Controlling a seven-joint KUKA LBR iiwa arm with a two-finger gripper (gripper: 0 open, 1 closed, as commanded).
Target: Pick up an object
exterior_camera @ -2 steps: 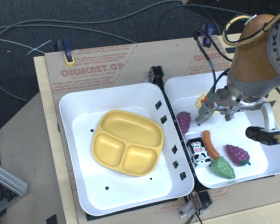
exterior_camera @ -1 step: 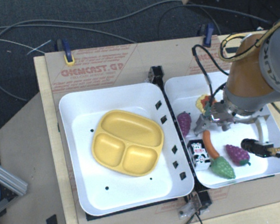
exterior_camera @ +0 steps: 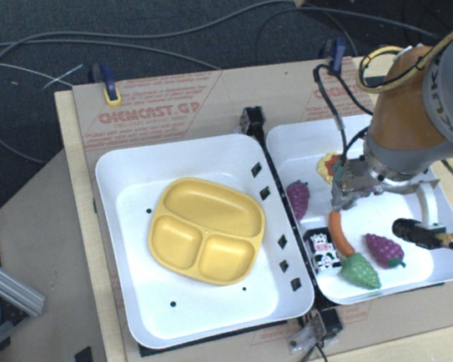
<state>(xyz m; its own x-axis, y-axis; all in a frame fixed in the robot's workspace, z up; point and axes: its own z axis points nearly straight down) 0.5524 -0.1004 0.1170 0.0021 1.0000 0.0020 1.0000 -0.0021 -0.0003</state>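
Two shallow white plastic bins sit side by side on the table [exterior_camera: 92, 238]. The left bin [exterior_camera: 125, 233] holds a yellow three-compartment plastic plate [exterior_camera: 206, 230], lying flat near its centre. The right bin [exterior_camera: 450, 265] holds the loose items: a dark purple toy grape bunch [exterior_camera: 298, 199] by the dividing wall, an orange toy carrot [exterior_camera: 341, 235], a green toy strawberry-shaped piece [exterior_camera: 361, 272] at the near edge, a second purple grape bunch [exterior_camera: 384, 249] just right of it, and a small black-and-white card [exterior_camera: 323, 250]. The claw [exterior_camera: 347, 186] hangs over the right bin's far-left part, above the carrot's far end. Its opening cannot be told; nothing visible confirms a grasp.
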